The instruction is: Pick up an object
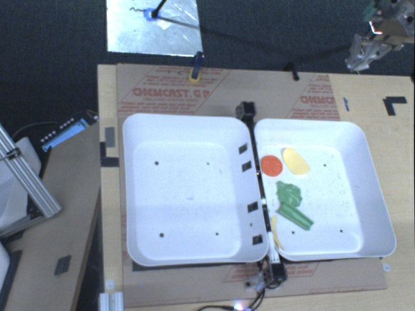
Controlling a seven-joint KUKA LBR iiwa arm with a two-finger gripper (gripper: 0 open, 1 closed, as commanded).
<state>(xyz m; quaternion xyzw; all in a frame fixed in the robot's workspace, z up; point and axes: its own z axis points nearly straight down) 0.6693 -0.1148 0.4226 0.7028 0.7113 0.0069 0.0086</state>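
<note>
Camera view shows the grey gripper (363, 52), grip state unclear, hovering beyond the right white bin (373, 173), needing to descend toward the green plastic toy (293, 205).

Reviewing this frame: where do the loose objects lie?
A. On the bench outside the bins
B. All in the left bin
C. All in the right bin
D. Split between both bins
C: the orange disc, the yellow piece and the green object all lie in the right bin, near its left side, while the gripper is up at the top right, away from them.
</note>
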